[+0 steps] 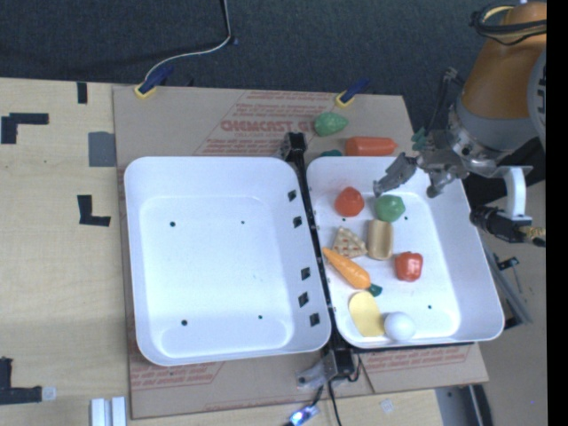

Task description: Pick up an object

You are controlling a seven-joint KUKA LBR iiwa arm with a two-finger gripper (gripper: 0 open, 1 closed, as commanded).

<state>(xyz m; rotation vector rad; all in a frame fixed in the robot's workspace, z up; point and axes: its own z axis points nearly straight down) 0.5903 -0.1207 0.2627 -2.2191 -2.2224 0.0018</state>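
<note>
The green round toy is the likeliest thing to be picked: it lies in the right bin, toward that bin's far edge, just right of the red tomato-like ball and just above the upright tan cylinder. The claw hovers a little beyond and to the right of this green toy, with its two fingers spread apart and nothing between them; one finger reaches almost over the toy's far side. So the toy lies down and slightly left of the claw, toward the camera, and being round it offers no long axis to line up with. The move probably calls for a short shift toward the bin's centre and then a descent, taking care not to clip the cylinder beside it. Outward from the green toy, the same bin holds a wedge-shaped cracker piece, an orange carrot, a red pepper-like toy, a yellow piece and a white ball. Beyond the bin's far edge, on the worktop, lie another green toy and an orange-red oblong.
</note>
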